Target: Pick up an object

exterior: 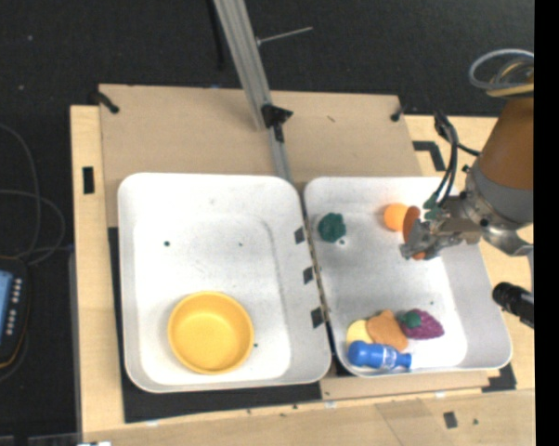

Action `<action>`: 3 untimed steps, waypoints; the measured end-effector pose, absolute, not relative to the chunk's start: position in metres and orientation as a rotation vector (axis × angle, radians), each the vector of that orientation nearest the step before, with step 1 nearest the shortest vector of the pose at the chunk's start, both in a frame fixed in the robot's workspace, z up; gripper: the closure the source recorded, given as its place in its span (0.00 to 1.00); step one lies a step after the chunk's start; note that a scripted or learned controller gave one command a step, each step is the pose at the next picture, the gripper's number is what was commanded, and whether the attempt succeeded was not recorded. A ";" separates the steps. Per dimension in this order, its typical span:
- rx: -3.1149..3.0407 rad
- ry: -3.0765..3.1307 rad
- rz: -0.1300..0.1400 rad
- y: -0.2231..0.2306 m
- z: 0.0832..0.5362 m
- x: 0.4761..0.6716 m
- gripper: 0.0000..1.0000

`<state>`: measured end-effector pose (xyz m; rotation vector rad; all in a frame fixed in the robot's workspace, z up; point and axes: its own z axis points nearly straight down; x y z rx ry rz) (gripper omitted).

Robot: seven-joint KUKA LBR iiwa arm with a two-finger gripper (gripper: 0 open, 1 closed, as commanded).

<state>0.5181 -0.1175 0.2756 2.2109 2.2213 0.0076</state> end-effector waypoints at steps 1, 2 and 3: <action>2.212 2.229 0.003 -0.063 0.273 0.532 1.00; 2.212 2.229 0.003 -0.006 0.274 0.536 1.00; 2.214 2.226 0.002 0.038 0.270 0.540 1.00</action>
